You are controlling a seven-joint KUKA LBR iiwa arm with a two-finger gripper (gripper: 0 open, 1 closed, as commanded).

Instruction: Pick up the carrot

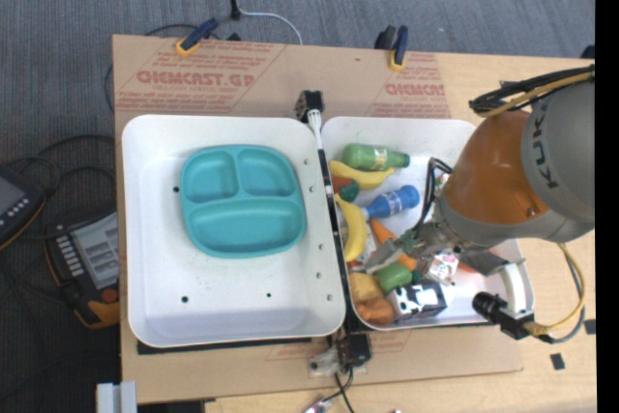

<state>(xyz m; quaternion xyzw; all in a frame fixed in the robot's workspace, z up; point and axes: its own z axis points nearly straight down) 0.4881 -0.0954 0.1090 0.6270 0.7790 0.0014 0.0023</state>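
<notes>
Over the right bin (484,126), "KUKA"-lettered arm (556,160) — hand (395,251) by the carrot (383,231), grip state unclear — cardboard (193,77) reads "CHEMCAST".

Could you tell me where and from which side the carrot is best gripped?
Probably at its exposed upper end: the carrot lies slantwise in the right bin, its lower part under the gripper. Come from above, closing across its narrow width, since a banana crowds its left.

You see the gripper (401,251) low in the right bin (455,126), over the carrot (384,232); a teal tray (242,200) fills the left bin (145,237).
</notes>
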